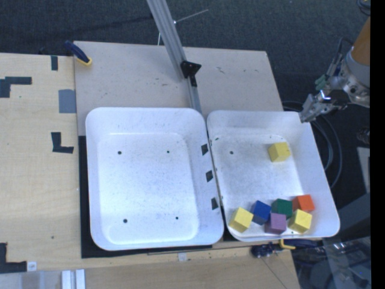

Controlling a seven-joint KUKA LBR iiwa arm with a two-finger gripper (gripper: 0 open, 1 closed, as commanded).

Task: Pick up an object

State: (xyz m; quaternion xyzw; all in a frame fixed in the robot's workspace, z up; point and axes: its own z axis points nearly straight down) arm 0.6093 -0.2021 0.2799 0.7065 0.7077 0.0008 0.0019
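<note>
Gripper (314, 106) hovers beside the right bin's (313, 143) upper-right corner; its opening cannot be told. 1 yellow cube (278, 152) lies alone in that bin, below-left of it.

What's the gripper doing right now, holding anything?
Gripper: above the right bin's far right corner, nothing visible in it; open or shut cannot be told. The blocks, including the lone yellow block, lie in the bin.

The gripper (314, 106) hangs at the right bin's (313, 161) two o'clock corner. One yellow cube (278, 152) sits alone; six cubes (274, 215) cluster at five o'clock. The left bin (96, 161) lies beside it.
</note>
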